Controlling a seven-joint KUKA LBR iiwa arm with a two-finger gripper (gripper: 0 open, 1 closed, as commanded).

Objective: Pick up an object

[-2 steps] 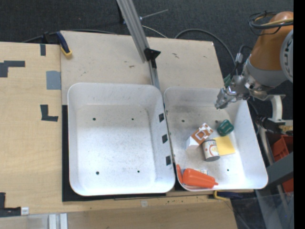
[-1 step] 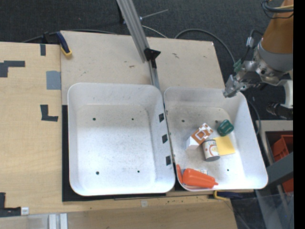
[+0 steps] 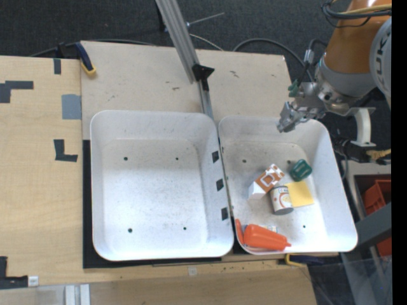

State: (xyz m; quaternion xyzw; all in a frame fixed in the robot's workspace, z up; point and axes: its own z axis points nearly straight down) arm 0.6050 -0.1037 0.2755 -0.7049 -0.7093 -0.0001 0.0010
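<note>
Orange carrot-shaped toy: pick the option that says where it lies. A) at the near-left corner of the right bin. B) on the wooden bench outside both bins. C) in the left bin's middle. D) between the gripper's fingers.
A: the orange carrot-shaped toy lies against the near-left corner of the right bin, well apart from the gripper, which hangs over that bin's far rim.

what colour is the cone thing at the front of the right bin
Orange; the cone shows in the camera view, lying at the right bin's front edge.
</note>
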